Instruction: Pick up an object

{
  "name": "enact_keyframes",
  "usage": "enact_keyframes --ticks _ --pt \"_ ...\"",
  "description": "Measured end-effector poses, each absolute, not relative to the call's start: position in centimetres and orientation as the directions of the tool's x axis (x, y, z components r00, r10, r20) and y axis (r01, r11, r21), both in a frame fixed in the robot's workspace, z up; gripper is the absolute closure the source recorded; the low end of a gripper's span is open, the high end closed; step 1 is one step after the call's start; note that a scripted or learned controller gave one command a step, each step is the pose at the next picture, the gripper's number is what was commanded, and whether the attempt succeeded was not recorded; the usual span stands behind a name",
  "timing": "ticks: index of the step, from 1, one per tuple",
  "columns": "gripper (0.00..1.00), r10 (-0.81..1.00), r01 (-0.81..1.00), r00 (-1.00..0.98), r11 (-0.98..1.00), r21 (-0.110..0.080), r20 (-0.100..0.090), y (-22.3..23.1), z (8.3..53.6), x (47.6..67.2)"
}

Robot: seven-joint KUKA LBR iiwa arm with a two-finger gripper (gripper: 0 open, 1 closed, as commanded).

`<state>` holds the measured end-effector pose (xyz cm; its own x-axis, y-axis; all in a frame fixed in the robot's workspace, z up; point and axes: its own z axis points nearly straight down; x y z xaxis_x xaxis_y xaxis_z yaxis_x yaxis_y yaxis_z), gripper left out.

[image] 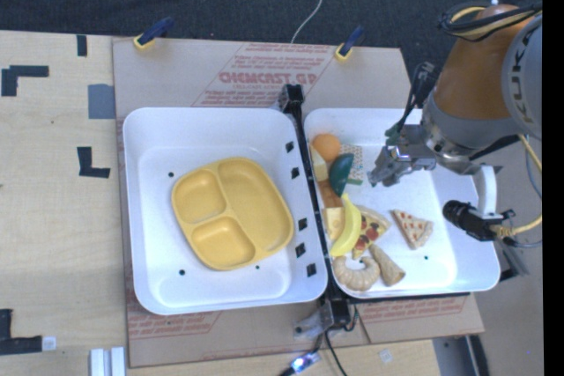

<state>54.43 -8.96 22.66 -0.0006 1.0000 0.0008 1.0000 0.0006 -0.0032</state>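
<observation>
Overhead, the arm's dark two-finger hand hangs above the right shallow white bin; whether it is apart or together I cannot tell, and nothing shows between it. Toy food crowds that bin's left side: an orange ball, a dark green piece, a yellow banana, a pizza wedge and a tan cone. The left white bin holds a yellow three-compartment plastic plate.

Single fixed camera above bench, looking down aslant on both bins.
</observation>
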Motion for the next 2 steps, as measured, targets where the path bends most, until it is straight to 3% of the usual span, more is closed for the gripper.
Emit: enact_keyframes --ticks 2 --pt "1.0 1.0 1.0 -0.001 0.001 -0.003 0.0 -7.8 22.84 53.77"
